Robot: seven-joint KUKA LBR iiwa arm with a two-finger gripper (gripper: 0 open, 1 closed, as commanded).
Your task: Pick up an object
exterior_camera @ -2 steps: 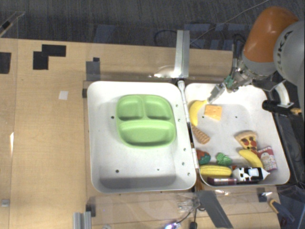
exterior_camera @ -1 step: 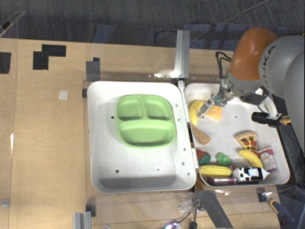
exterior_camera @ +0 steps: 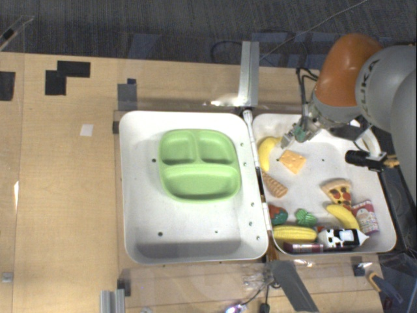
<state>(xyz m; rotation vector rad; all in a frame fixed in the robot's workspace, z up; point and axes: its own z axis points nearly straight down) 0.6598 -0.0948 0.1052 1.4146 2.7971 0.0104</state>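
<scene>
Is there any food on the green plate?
No, empty. The green plate in the left bin shows three bare compartments; the toy food all lies in the right bin.

Pincer (exterior_camera: 294, 135) above cheese slice (exterior_camera: 292, 162)

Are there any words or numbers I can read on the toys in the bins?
None can be read.
Red can: its label has marks, too blurred to read.
Black-and-white carton: a pattern, no clear letters.
Green tray: no writing on it.
</scene>
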